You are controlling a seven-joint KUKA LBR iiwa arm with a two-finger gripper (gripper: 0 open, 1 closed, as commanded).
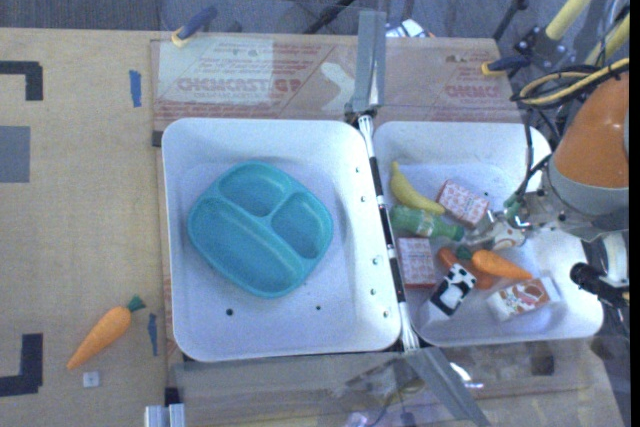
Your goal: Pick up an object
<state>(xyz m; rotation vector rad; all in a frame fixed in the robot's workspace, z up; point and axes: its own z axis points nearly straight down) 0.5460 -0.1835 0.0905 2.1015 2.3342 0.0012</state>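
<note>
On the tabletop (pixel 80 115), far left, black markings are cut off by the frame edge, and a toy carrot (pixel 100 335) lies loose on the wood outside the bins. The left bin (pixel 200 145), shallow white plastic with rounded corners, holds a teal plate (pixel 260 228) with three compartments, smooth and glossy, lying at a slant.

The right bin (pixel 440 140) is crowded. A yellow banana (pixel 412 192) curves near its left wall, touching a green bottle (pixel 425 222) below it. A pink-checked box (pixel 462 202) sits just right of the banana. A flat red-and-white packet (pixel 416 261) lies under the bottle's end, and a black-and-white carton (pixel 454 288) leans beside it. An orange carrot (pixel 498 265) with a tapered tip rests between the carton and a small white carton (pixel 520 298) with a red label.

The end effector (pixel 497 233) is low in the right bin, just above the orange carrot and near the bottle's end. Its tip is small and blurred; whether it is wide, narrow or gripping anything cannot be told. The arm (pixel 590 165), orange-banded, hides the bin's right rim.
</note>
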